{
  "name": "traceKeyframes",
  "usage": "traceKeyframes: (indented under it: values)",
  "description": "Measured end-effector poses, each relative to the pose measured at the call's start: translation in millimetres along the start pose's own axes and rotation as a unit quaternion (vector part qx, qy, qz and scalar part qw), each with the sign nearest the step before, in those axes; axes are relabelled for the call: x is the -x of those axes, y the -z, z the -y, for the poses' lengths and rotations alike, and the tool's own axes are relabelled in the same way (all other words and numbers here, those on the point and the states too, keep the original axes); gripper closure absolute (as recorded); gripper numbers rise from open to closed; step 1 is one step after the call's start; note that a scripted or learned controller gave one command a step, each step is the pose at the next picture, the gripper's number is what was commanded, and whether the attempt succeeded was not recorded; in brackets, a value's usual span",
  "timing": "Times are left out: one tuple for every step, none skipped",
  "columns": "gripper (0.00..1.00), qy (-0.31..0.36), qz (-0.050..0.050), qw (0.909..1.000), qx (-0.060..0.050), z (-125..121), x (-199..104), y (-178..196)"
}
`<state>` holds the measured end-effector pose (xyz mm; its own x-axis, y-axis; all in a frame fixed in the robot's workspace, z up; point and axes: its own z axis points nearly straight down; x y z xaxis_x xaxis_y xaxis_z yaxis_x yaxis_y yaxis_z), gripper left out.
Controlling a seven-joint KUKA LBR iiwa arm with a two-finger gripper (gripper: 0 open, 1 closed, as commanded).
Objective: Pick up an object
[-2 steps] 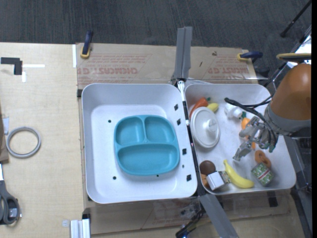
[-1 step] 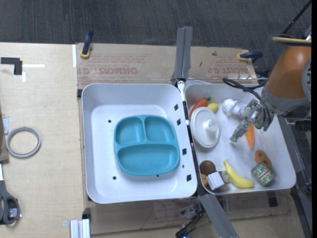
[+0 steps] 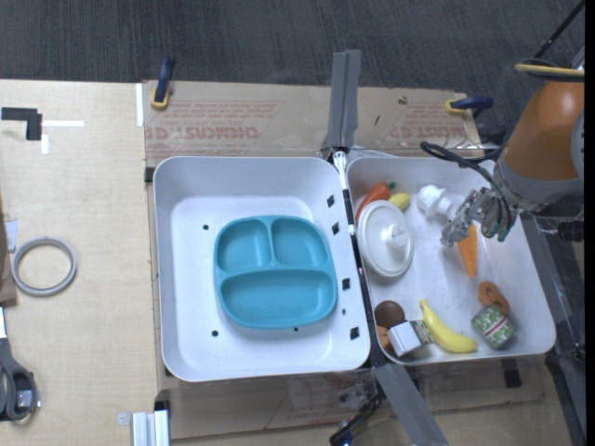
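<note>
The bench (image 3: 74, 175) stretches far to the left of the jaws, with a grey tape ring (image 3: 42, 266) lying near its left edge. The left bin (image 3: 177, 277) sits well left of the jaws and holds a blue divided plate (image 3: 276, 272) at its middle. The right bin (image 3: 530, 333) lies under the jaws, its divider wall touching the left bin's.

The arm (image 3: 547, 147) comes in from the right — its orange band just above and right of the jaws. The gripper (image 3: 479, 219) hangs over the right bin's upper half, pointing down and left; whether its fingers are spread or pressed together cannot be told, since cables and metal parts blur the tips. Nothing can be seen between them.

A white round lidded dish (image 3: 387, 238) rests left of the jaws. A banana (image 3: 443, 331) lies below and slightly left, near the bin's lower rim. An orange carrot (image 3: 469, 250) lies just below the jaws, very near the tips — contact cannot be told. A second orange piece (image 3: 373, 198) pokes out above the dish, far left of the jaws. A small white object (image 3: 430, 199) sits just left of the jaws. A green-patterned can (image 3: 492, 327) lies below, with a brown-orange piece (image 3: 492, 295) above it. A dark brown ball (image 3: 389, 313) and a white box (image 3: 405, 339) sit below left. A small yellow item (image 3: 399, 200) lies left, beside the dish.
</note>
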<state>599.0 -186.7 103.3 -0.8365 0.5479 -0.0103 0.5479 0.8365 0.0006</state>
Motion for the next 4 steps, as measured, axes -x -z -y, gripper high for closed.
traceKeyframes:
  values:
    - [1.0,-0.019,-0.003,0.9998,0.0,-82.5,-40.4,103.5]
    - [1.0,0.176,-0.005,0.9843,0.001,-6.1,-82.5,-11.0]
    - [1.0,0.299,-0.001,0.9542,0.002,-10.2,28.7,13.3]
    - [1.0,0.199,-0.003,0.98,0.001,34.6,11.0,-10.4]
